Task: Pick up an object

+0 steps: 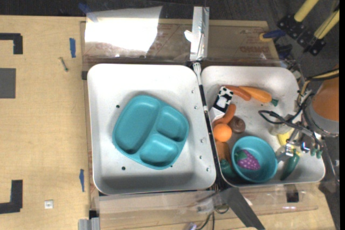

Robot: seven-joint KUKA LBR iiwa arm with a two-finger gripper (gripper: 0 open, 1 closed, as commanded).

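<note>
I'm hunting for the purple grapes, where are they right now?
In the camera view, the purple grapes sit inside the teal bowl at the right bin's front, just right of the orange ball.

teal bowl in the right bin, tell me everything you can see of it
The teal bowl is round, smooth and plastic-looking. It stands upright in the near part of the right bin and holds a purple grape bunch. An orange ball lies at its far-left rim, and the gripper is just to its right.
</note>
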